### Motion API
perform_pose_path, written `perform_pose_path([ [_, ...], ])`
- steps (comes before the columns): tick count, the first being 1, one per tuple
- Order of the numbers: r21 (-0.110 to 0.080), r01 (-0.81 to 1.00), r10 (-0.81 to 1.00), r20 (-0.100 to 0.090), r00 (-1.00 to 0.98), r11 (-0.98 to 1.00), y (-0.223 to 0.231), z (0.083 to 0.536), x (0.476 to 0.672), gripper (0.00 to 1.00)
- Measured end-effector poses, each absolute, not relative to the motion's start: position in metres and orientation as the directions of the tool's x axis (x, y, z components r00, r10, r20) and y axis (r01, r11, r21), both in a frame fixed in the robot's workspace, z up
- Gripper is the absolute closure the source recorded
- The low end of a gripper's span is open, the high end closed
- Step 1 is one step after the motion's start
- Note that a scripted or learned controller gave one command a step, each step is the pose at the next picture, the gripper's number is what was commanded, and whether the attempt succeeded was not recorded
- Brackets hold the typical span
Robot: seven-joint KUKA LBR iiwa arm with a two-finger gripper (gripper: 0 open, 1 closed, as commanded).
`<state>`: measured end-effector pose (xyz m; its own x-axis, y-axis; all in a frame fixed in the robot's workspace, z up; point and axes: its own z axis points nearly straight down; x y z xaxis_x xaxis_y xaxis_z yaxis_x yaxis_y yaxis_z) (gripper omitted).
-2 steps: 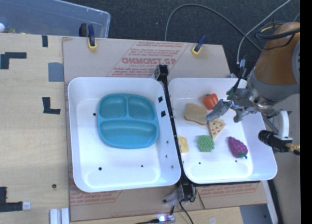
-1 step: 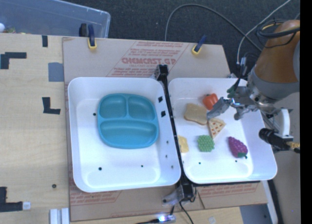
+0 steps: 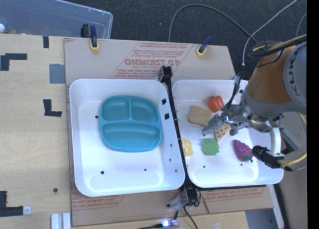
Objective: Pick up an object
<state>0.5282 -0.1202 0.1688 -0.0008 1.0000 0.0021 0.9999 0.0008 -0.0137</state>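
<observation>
Nearest the front rim of the right bin [image 3: 224,180], a purple bunch of grapes [image 3: 242,150] lies toward the right side, and a green bumpy piece [image 3: 210,146] sits left of it, near the middle. A small yellow piece [image 3: 186,147] rests against the bin's left wall. Just beyond, the gripper [image 3: 219,125] hangs low over the middle of the bin, its fingers spread apart around a small tan cracker-like piece [image 3: 222,132] (whether they touch it is unclear). A tan slice of bread [image 3: 199,116] lies left of the gripper, and an orange-red piece [image 3: 216,103] sits behind it toward the far wall. In the left bin [image 3: 79,138], a blue divided plate [image 3: 131,123] lies near the centre.
</observation>
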Motion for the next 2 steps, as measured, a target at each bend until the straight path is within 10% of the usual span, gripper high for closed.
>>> perform_pose_path([
  [2,-0.005,1.000,1.000,0.000,-0.001,0.001,-0.123,0.082,0.523,0.00],
])
